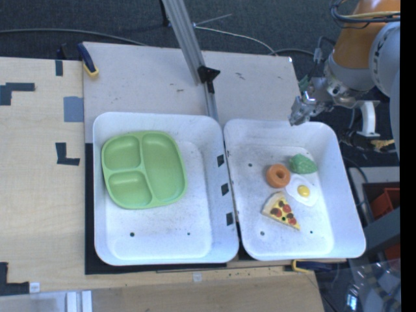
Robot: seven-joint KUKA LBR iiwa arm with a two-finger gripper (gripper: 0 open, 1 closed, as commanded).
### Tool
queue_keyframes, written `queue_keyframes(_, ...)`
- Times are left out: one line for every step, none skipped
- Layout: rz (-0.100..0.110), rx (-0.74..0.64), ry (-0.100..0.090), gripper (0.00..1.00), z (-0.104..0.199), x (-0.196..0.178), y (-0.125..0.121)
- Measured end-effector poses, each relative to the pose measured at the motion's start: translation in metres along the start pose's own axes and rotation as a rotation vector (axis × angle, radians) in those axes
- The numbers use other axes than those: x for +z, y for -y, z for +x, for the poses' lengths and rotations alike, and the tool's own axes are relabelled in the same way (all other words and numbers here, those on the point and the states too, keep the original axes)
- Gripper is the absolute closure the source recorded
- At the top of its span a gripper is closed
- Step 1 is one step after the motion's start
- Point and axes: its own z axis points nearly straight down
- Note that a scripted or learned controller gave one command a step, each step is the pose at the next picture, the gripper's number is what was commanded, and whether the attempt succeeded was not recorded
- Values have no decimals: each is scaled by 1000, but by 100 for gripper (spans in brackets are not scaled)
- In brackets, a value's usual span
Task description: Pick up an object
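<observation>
Apparently just above the right bin's far rim, the gripper (300, 112) hangs well apart from the doughnut (278, 175).

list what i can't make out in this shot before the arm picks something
- Gripper, camera view: small and blurred above the right bin's far rim; open or shut cannot be told.
- Arm, camera view: cut off by the right edge.
- Green food item, camera view: too small to identify; touching the donut or fried egg unclear.
- Pizza slice, camera view: toppings too small to name.
</observation>
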Motion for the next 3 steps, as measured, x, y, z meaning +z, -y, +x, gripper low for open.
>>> queue_keyframes(5,-4,-2,100,58,7,13)
queue_keyframes(6,-4,-2,100,103,2,31)
queue_keyframes(7,-5,-2,100,158,9,38)
